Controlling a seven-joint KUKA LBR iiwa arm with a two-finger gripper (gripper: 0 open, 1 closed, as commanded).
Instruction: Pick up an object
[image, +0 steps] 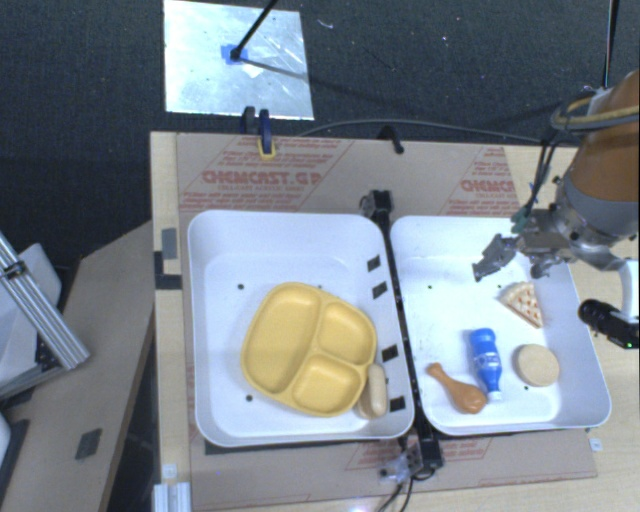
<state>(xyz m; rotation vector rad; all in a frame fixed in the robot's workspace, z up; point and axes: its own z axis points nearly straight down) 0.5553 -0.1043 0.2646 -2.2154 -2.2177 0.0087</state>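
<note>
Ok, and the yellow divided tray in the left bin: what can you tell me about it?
The yellow three-compartment plastic tray lies flat, right way up, turned at a slant in the left white bin, toward its front. Its compartments hold nothing. A beige oblong bread-like piece rests against its front right corner. The gripper is over the other bin.

You are looking down from one fixed camera set above the pale wooden bench (130, 290), tilted so the far edge sits at the top and the near edge at the bottom. It stands far enough back that you see both shallow white plastic bins whole: the left bin (215, 250) and the right bin (440, 240), side by side across the middle. Beyond the bench you see dark carpeted floor (80, 70) with a shiny square metal plate (205, 75) on it. The grey arm with its orange band (605, 160) enters from your right.
</note>
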